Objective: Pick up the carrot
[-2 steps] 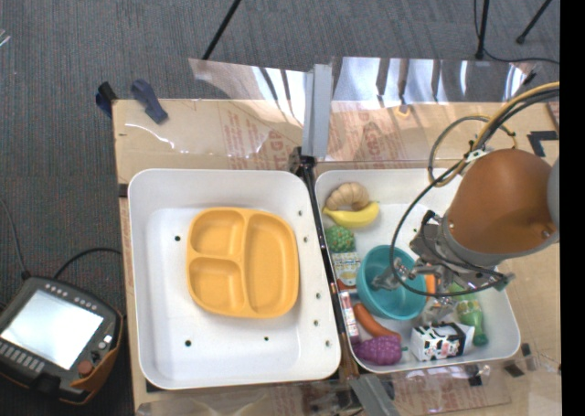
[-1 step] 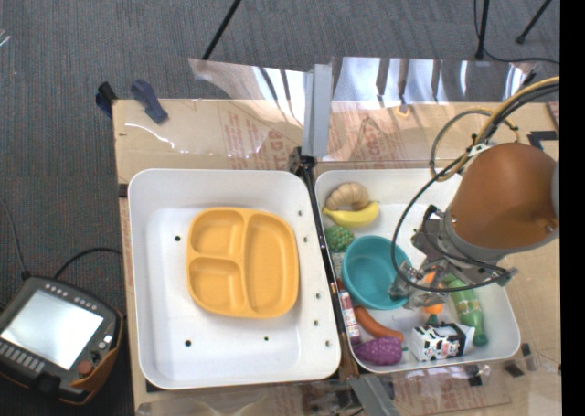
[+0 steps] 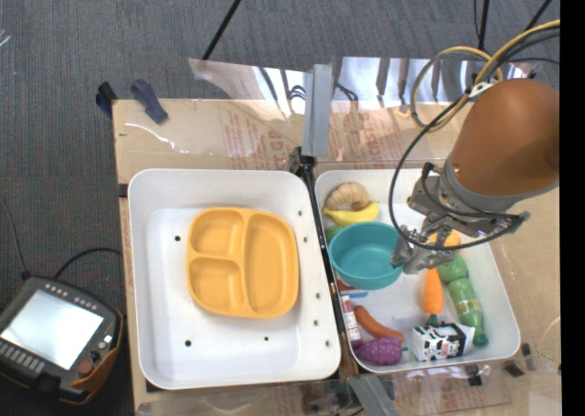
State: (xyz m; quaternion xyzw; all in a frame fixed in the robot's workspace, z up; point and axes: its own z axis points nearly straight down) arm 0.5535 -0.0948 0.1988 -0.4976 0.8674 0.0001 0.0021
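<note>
Dark grey carpet around a brown counter (image 3: 164, 135) bearing two shallow white bins. Left white bin (image 3: 155, 195): a yellow three-compartment plastic plate (image 3: 243, 261) at its middle. Right white bin (image 3: 507, 327): a teal round bowl (image 3: 364, 254) near the left wall, a small orange plastic carrot (image 3: 432, 291) just right of it, a green toy vegetable (image 3: 464, 295) alongside toward the right wall. Gripper (image 3: 416, 254) hovering just above the carrot's upper end; cannot tell the state of the fingers. Probably the approach step. Next: a short descent, fingers straddling the carrot, clear of bowl and green neighbour.
</note>
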